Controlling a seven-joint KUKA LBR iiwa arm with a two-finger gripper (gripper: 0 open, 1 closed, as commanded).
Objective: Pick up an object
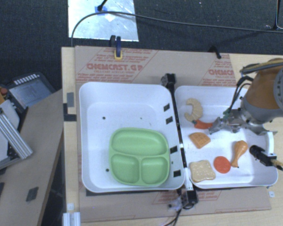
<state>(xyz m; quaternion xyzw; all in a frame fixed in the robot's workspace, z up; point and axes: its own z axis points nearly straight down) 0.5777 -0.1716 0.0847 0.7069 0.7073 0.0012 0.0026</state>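
The right bin [254, 178] holds several toy foods. A tan croissant [194, 108] lies at the back left, with a small red-orange piece [203, 124] just in front of it. Below them are an orange wedge [199, 139], a slice of toast [202, 170], a red disc [221, 164] and a drumstick [239, 150]. My gripper [216, 125] is low in this bin, its tip right beside the red-orange piece, on that piece's right. Nothing is visibly lifted.
The left bin [94, 102] carries a green divided plate [139, 155] at its front. A black divider with clips [172, 107] separates the bins. The grey and orange arm [266, 95] hangs over the right bin's back right corner.
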